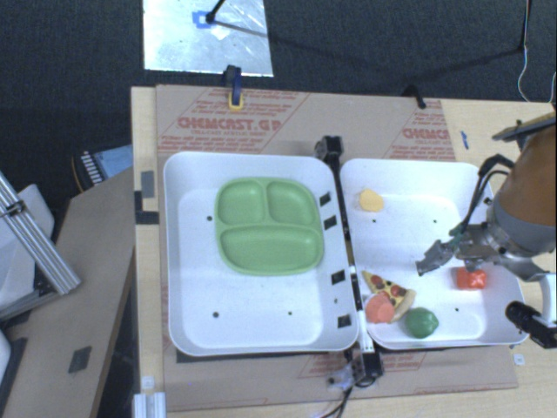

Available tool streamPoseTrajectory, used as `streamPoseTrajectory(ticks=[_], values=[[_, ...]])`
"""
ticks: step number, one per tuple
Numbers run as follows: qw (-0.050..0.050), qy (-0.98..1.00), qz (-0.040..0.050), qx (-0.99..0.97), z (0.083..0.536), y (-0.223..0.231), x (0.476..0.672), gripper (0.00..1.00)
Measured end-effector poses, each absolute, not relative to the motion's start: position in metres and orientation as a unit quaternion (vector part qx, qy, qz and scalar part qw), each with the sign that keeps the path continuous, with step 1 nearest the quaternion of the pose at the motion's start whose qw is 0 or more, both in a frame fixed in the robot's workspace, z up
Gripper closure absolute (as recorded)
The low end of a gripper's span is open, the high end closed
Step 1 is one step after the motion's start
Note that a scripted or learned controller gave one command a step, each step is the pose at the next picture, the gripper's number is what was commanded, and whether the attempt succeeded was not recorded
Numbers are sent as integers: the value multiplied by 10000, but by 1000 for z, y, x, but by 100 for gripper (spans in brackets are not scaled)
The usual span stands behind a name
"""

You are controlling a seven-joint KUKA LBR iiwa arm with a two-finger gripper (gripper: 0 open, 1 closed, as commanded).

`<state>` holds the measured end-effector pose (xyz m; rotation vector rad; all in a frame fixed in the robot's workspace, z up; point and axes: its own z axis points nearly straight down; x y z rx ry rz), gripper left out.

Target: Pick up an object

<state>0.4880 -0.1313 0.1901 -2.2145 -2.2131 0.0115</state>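
While poised low over the right bin (pixel 409 181), hovers just beside the orange-red block (pixel 471 278), pincer (pixel 435 259) pointing away from it toward the toy pizza slice (pixel 389 287). Cannot tell whether wide or narrow; nothing visibly held. Relative to that block: pincer tip just to its left and slightly above, pizza slice and pink piece (pixel 379 308) farther left, green ball (pixel 421 322) below-left, yellow piece (pixel 372 201) well up-left. Probably needs only a short shift right onto the block. Green divided plate (pixel 268 226) sits apart in the left bin.
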Motion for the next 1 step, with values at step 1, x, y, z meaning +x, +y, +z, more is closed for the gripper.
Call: streamPoseTrajectory(ticks=[1], values=[[0,-7081,-1,-7061,196,-131,491,0]])
